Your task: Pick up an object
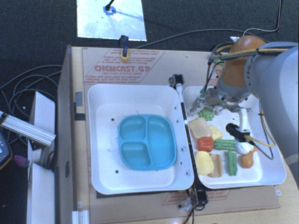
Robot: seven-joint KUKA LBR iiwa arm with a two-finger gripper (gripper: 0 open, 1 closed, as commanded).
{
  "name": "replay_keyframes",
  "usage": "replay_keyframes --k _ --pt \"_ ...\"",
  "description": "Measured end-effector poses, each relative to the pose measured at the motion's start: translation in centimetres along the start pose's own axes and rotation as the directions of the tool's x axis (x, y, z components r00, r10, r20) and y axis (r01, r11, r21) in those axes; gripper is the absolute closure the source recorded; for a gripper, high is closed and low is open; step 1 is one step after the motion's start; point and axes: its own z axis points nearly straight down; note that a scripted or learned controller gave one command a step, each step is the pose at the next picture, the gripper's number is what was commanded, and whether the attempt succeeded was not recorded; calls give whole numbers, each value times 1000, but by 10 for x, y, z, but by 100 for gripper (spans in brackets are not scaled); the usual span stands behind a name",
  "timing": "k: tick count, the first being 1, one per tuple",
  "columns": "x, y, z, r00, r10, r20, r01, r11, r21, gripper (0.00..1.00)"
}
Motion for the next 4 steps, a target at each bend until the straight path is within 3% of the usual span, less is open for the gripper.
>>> replay_keyframes --k 1,2,3,4 --pt "-6 18 -1 1000 -4 0 4 1000 -3 0" --pt "0 -6 0 1000 0 0 0 1000 -1 0" --pt "-18 17 -1 1000 -1 0 1 1000 -3 0" --pt "-5 4 0 1000 -3 0 3 1000 -2 0"
